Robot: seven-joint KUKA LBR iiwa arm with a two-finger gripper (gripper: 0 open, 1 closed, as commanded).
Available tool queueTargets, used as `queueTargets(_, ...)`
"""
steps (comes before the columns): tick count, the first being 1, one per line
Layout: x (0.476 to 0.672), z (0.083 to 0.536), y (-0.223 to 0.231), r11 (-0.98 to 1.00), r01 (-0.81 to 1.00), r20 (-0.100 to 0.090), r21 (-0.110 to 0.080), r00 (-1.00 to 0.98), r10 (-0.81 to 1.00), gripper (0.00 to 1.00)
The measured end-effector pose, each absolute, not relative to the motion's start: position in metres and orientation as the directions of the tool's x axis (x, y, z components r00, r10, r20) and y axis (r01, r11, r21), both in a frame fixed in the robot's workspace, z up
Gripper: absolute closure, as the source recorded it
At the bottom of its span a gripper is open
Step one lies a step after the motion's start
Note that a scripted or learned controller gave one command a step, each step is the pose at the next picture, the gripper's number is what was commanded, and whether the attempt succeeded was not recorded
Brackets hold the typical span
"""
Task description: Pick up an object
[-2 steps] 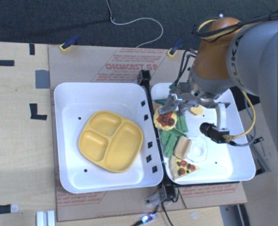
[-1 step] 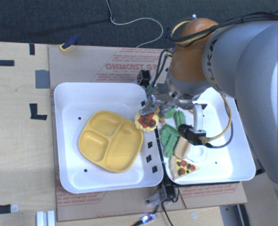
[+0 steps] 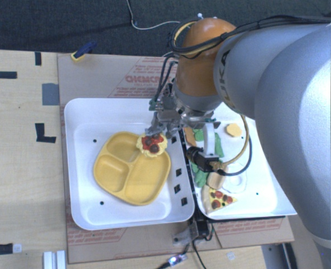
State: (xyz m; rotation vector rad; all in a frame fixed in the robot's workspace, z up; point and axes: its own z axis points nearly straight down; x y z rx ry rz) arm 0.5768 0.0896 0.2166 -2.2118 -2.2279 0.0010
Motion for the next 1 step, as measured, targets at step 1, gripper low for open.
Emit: queueTargets(1,0.5681,0.2181,0.0931,0.003,1.0,0.0,-0.004,-0.003,1.0,1.0)
